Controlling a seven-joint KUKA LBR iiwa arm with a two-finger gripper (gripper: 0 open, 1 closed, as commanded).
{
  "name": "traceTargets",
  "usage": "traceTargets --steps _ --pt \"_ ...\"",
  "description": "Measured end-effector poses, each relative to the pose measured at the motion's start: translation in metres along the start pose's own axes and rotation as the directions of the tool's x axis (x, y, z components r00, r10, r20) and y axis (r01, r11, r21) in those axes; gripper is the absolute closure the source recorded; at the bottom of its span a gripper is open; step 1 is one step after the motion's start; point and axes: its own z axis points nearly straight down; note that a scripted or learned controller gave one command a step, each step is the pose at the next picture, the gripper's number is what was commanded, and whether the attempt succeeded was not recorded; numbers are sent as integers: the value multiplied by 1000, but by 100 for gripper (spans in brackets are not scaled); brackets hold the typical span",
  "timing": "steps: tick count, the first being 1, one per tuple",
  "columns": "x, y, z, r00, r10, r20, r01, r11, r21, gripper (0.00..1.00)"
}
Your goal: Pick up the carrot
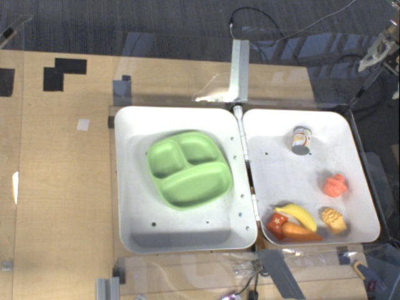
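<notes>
We locate the claw [377,52] at the far right of the camera view, raised outside the bins and well apart from every object; we cannot tell whether it is wide or narrow, as it appears small and blurred. The carrot [301,232] lies well apart from the claw, at the near rim of the right bin [275,167], the bin closer to the claw. It rests flat on its side, touching a banana [297,215] on the side facing the claw and a red tomato-like item [276,222] at its end farther from the claw. We judge that this crowding against neighbours and the bin wall leaves little room for a clean grasp. A yellow-brown item [332,219] sits just beside the carrot's other end. Between this group and the claw, a red-orange item [335,185] and a small can [301,140] sit apart on the bin floor. The left bin [134,224], beyond the right bin from the claw, holds a green divided plate [189,169]. The can carries a label, but it is too small to read; we find no other writing or brand.
</notes>
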Motion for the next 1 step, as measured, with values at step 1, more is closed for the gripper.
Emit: traceTargets --steps 1 --pt "-37 22 0 885 465 0 -465 885 0 0"
